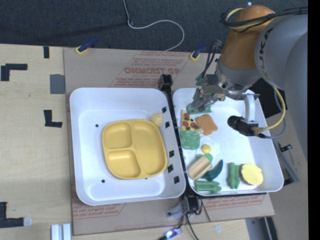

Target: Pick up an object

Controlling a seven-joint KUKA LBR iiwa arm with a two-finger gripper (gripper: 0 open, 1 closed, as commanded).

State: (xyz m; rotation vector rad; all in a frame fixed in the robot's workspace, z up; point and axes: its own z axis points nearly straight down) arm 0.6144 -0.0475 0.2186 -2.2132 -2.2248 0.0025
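Camera view, from above, puts the gripper [201, 100] low over the far left part of the right bin [265, 149], close to the divider between the two bins. Whether anything is pinched there cannot be told; the tips merge with the clutter below them.

Toy food lies just nearer the camera than the gripper: a pizza slice [188, 122] against the bin's left wall, an orange-brown cracker-like piece [206, 124] beside it, and a green leafy piece [190, 140] a little further toward the camera. The pizza slice's long axis runs roughly along the bin wall, away from the camera.

My judgement is that the pizza slice or the cracker-like piece is the likely target, lying just below and toward the camera from the gripper. The wall crowds the pizza slice on one side.

The left bin [85, 134] holds a yellow divided plate [134, 148].
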